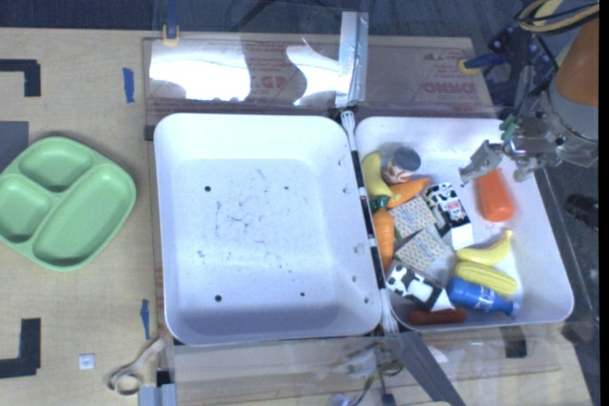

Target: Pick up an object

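Observation:
My gripper (500, 168) hovers over the back right part of the right bin (552, 252), its fingers spread open with nothing between them. Just below it lies an orange block (495, 196). Toys are piled in the same bin: a banana (485, 250), a yellow corn cob (487, 279), a blue cylinder (476, 297), a carrot (383, 233), two checkered pieces (416, 233) and black-and-white cow-patterned pieces (447, 204).
The left bin (257, 214) adjoins the right one. A green divided plate (65, 202) rests on the bench at far left. A clear plastic wall (247, 62) stands behind the bins. Cables and stands crowd the back right.

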